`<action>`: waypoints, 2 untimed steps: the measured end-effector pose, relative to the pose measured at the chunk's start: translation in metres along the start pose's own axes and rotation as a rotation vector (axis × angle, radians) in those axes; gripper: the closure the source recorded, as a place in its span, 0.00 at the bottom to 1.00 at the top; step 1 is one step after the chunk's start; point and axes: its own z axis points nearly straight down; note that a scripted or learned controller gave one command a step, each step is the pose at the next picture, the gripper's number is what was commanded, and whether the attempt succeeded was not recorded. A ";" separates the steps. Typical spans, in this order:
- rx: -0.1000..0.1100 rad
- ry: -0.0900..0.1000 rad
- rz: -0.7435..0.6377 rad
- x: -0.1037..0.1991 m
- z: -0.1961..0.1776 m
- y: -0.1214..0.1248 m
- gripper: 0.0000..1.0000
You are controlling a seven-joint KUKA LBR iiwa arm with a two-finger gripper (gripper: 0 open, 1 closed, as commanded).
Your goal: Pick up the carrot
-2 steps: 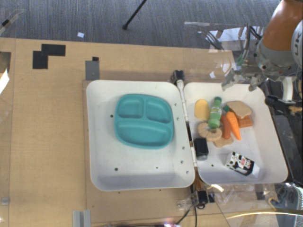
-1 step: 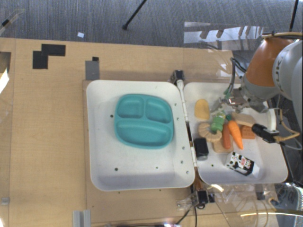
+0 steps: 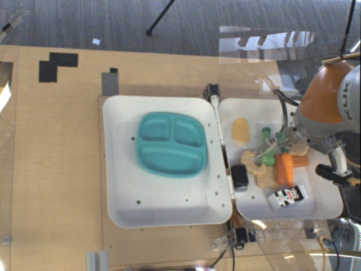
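Observation:
The carrot (image 3: 285, 170) is an orange toy with a green top, lying in the middle of the right bin (image 3: 321, 208) among other small items. The gripper (image 3: 280, 144) hangs just above and behind the carrot's upper end, reaching in from the right under the arm's orange band (image 3: 324, 95). Nothing can be seen held in it. Its tip blends into the cluttered items beneath it.
Around the carrot lie tan wooden pieces (image 3: 265, 178), a black block (image 3: 240, 175), a pale yellow item (image 3: 241, 131), a small green piece (image 3: 265, 132) and a playing-card box (image 3: 289, 196). The left bin (image 3: 118, 196) holds a teal divided plate (image 3: 171, 144).

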 end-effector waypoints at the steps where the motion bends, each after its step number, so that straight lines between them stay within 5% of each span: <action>1: -0.007 0.015 0.061 -0.018 -0.001 -0.047 0.00; 2: -0.016 0.003 0.059 -0.020 -0.014 -0.043 1.00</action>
